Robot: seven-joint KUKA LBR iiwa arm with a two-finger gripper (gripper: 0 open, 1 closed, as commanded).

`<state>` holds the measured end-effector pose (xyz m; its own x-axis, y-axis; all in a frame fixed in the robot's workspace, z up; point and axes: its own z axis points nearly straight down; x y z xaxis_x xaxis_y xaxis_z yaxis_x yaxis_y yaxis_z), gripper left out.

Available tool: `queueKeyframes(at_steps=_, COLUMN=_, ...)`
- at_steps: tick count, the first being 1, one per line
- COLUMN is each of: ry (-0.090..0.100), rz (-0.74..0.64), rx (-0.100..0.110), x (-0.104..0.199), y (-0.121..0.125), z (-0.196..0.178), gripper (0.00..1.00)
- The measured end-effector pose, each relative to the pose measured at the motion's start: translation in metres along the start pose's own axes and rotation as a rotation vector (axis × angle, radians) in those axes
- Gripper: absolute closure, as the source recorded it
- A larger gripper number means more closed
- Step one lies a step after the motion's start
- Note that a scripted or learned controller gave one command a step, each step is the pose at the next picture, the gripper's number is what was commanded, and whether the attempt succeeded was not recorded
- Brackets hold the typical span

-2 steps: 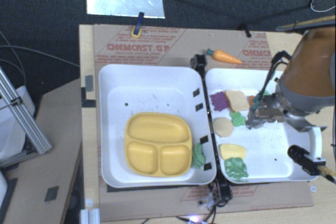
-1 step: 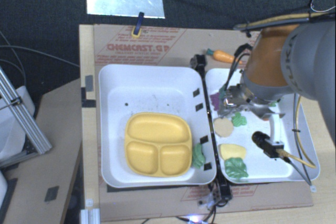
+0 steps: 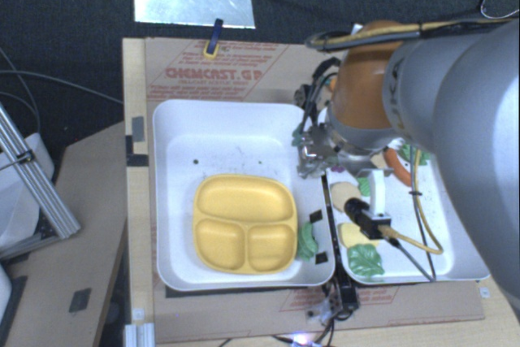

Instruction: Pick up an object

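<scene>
Look at the left bin (image 3: 175, 175) first: a yellow divided tray (image 3: 244, 222) lies flat in its 5 o'clock part, with its long axis running from 9 to 3 o'clock. Its one wide compartment sits toward 12 o'clock and its two smaller ones toward 6 o'clock. All three compartments show bare yellow plastic. Just off the tray's 3 o'clock edge, toward the lower corner, you will see a small green piece (image 3: 306, 240) lying against the bin's right wall, its length running roughly from 12 to 6 o'clock.

The right bin (image 3: 455, 256) is mostly covered by the arm (image 3: 455, 93), which comes in from 3 o'clock and fills the upper right. In what you can see of this bin, a green leafy piece (image 3: 366, 260) lies near the 6 o'clock rim. A pale yellow round piece (image 3: 351, 235) sits just above it, and a cream-coloured piece (image 3: 343, 192) lies toward 12 o'clock from that. An orange piece (image 3: 400, 165) peeks out beside the arm, pointing from about 11 to 5 o'clock. A black cable end (image 3: 363, 219) and a yellow cable (image 3: 418, 215) hang over these items.

The gripper (image 3: 313, 158) sits below the orange band (image 3: 361, 93), over the divider between the two bins, close to the left bin's 2 o'clock corner. Its metal parts are bunched and partly hidden by the wrist, so you cannot tell whether it is released or clenched, and no object can be made out in it.
</scene>
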<state>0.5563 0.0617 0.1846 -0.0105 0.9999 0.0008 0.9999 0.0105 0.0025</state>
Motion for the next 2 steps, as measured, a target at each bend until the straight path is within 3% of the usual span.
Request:
queueKeyframes(at_steps=1, ry=0.000, rz=0.009, rx=0.007, x=0.009, y=-0.073, z=0.001, gripper=1.00)
queueKeyframes(at_steps=2, ry=0.002, rz=0.000, rx=0.000, x=0.080, y=-0.026, z=0.040, gripper=1.00)
